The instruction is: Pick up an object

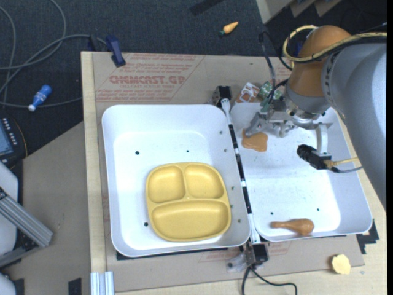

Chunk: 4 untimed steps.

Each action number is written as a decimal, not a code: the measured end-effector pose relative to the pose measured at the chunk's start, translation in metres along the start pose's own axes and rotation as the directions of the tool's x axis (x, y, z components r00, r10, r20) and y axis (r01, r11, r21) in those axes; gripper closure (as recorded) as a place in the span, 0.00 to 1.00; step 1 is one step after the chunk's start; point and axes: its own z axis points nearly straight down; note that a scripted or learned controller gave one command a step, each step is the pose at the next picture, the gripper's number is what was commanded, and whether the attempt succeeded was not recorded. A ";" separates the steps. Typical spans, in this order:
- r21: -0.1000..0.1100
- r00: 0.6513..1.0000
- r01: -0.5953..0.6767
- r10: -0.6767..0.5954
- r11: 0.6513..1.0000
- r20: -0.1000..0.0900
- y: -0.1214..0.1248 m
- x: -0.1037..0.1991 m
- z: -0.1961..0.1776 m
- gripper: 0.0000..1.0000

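Note:
My gripper [258, 129] hangs low over the back left part of the right bin [350, 217], close to the divider between the bins. Right under it, at its front edge, lies a flat tan-brown piece [255, 142], touching or nearly touching the gripper; nothing shows it lifted off the bin floor. A brown toy drumstick [294, 226] lies near the front edge of the same bin. In the left bin [123, 128] a yellow divided plate [186, 201] rests flat.
Small colourful items [250, 93] sit at the back rim of the right bin, behind the gripper. A yellow chunk [339, 263] lies on the bench at the front right. The arm [344, 72] covers the right bin's back right corner.

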 end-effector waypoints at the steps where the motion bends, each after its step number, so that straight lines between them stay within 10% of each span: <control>1: 0.000 1.000 -0.001 0.001 1.000 0.000 0.009 0.005 0.000 0.00; 3: 0.004 1.000 -0.003 0.003 1.000 0.000 -0.016 0.000 -0.001 0.00; 4: 0.009 1.000 -0.007 0.007 1.000 -0.001 -0.085 -0.019 0.000 0.00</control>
